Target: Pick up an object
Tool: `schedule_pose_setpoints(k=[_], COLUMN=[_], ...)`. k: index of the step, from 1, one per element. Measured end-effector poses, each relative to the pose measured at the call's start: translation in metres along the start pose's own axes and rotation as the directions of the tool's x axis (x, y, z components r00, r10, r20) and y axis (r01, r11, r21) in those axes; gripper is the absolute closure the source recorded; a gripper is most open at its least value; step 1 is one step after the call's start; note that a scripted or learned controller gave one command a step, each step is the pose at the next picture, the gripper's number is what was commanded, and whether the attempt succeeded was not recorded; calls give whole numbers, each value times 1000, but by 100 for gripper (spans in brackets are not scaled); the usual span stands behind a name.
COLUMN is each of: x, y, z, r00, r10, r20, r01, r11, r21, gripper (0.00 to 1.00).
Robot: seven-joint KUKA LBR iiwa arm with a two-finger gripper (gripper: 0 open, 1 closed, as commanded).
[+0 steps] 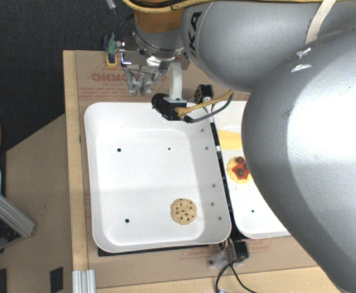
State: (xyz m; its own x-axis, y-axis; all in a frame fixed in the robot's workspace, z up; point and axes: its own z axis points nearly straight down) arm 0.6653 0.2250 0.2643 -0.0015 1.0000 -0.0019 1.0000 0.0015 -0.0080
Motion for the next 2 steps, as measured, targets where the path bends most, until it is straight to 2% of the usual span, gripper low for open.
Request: schedule_pose_setpoints(k=[1,2], x=[-1,-1], y=[1,-18], z=[-87,-116], r00=[1000,1000], r10=[0,0], r20=[-5,-4], r01=[-1,0], r11=[1000,1000], r21=[-18,-13], gripper=[100,100])
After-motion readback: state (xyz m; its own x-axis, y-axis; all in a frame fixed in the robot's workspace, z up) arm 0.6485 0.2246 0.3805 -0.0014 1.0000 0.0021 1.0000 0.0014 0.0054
